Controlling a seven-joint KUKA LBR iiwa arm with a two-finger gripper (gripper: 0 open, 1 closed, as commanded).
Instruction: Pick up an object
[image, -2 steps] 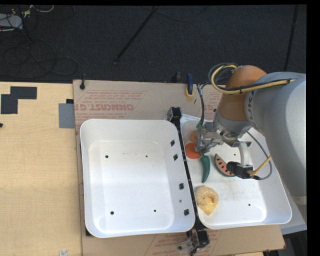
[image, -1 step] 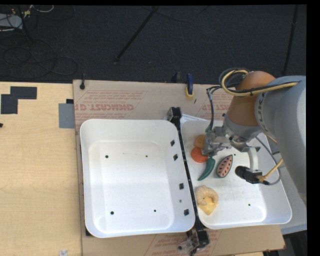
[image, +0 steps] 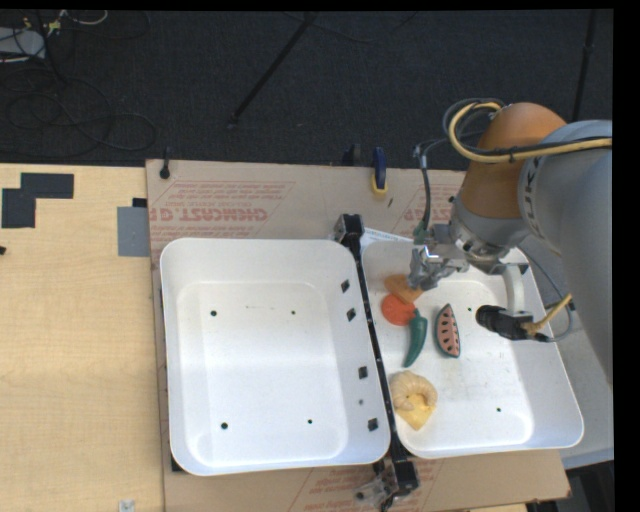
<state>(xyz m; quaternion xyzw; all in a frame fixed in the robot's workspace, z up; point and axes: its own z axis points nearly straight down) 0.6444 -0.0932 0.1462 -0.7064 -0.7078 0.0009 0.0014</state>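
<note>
Left shallow white plastic bin (image: 190, 290) — sitting on brown cardboard sheet (image: 250, 200), touching right shallow white plastic bin (image: 540, 420) along black-clipped seam.

Right bin contents, left to right:
- round orange-red tomato-like toy (image: 398, 310), lying near bin's left wall
- pale yellow lumpy pastry-like toy (image: 414, 400), resting toward front
- slim green chilli-shaped toy (image: 415, 341), lying just beside tomato toy
- red-and-green watermelon-slice toy (image: 447, 331), lying just right of chilli

Metal two-finger gripper (image: 428, 268) — hovering at bin's rear, just above tomato toy; finger spread: cannot tell; nothing seen gripped.
</note>
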